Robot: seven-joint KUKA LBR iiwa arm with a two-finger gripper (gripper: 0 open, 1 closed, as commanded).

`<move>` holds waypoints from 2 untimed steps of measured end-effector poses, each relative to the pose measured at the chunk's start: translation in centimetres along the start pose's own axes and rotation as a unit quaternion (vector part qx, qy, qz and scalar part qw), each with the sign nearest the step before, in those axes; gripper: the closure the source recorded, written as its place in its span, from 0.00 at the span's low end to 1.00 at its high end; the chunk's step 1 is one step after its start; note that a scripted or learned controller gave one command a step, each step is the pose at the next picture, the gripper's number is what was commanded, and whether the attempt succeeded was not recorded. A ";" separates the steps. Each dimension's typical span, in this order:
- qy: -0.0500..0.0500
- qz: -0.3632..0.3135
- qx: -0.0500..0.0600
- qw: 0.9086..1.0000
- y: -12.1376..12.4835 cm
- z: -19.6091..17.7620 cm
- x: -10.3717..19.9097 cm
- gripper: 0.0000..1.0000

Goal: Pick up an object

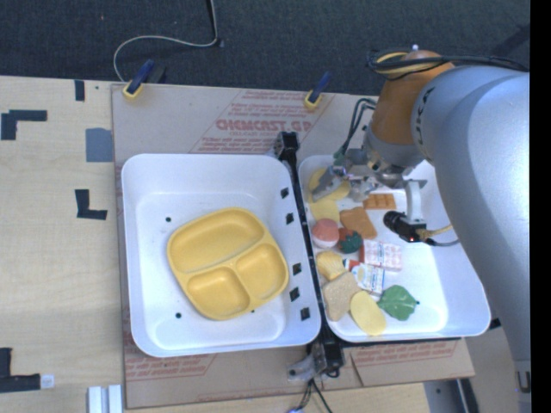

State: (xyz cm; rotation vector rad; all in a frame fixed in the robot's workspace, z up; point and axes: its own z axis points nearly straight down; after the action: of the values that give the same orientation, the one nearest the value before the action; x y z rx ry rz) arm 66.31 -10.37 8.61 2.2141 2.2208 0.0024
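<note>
Where food lies, gripper low.

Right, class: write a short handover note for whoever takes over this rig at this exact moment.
Pincer: low over the far end of the right bin; nothing visibly held, finger state unclear.
Things: toy food pile in the right bin, including a green leaf and a red round piece. Yellow divided tray in the left bin.
Done: no pick yet.
Left: grasp one item and lift it.
</note>
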 end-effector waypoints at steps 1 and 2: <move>0.000 0.000 0.005 1.000 0.5 0.2 0.8 0.00; 0.001 0.002 0.002 1.000 -6.1 0.0 0.0 0.00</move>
State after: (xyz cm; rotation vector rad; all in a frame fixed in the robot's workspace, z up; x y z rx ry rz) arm 60.20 -10.40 8.60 2.2221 2.2195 -0.0006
